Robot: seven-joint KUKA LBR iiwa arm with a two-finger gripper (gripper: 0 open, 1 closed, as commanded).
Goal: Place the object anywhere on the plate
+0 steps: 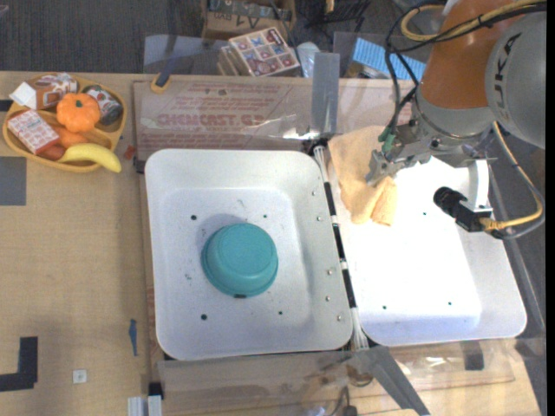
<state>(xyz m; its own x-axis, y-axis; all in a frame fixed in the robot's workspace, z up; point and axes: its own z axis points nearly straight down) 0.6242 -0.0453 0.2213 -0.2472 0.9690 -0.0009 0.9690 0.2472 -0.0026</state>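
Note:
A teal round plate (240,258) lies in the middle of the left white bin (173,189). A pale yellow-orange soft object (360,193) rests in the far left corner of the right bin (451,310), partly draped against the bin's wall. My gripper (381,166) hangs low over the upper right part of that object, under the grey wrist and orange band. From this angle I cannot tell whether it is touching the object. The plate is well to the left of the gripper, across the divide between the bins.
A yellow dish of toy fruit (65,128) sits at the bench's far left. A flattened cardboard sheet (225,115) lies behind the left bin. A black cylinder with a cable (457,208) juts over the right bin. Boxes clutter the background.

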